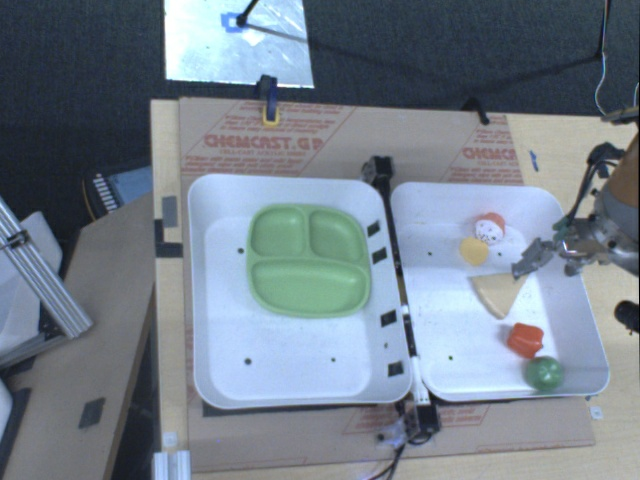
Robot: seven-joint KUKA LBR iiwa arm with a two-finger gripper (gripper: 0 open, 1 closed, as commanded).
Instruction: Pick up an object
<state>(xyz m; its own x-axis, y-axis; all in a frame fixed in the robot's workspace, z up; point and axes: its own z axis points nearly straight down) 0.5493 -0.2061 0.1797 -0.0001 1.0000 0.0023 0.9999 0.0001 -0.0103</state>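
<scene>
Wedge (497,293), pale yellow, lies flat mid right bin (440,218), nearest target. Around it: yellow ball (474,251), white-red toy (488,228), red block (525,339), green ball (544,373). Green tray (306,260) in left bin (215,218). Advice: descend straight over wedge, straddle narrow sides, avoid ball. Gripper (532,258) hovers at wedge's upper right corner; jaws' state: cannot tell; nothing seen held.

The hand (533,259) is dull grey metal with slim dark fingers, thin cables looping above its bulky grey wrist.
</scene>
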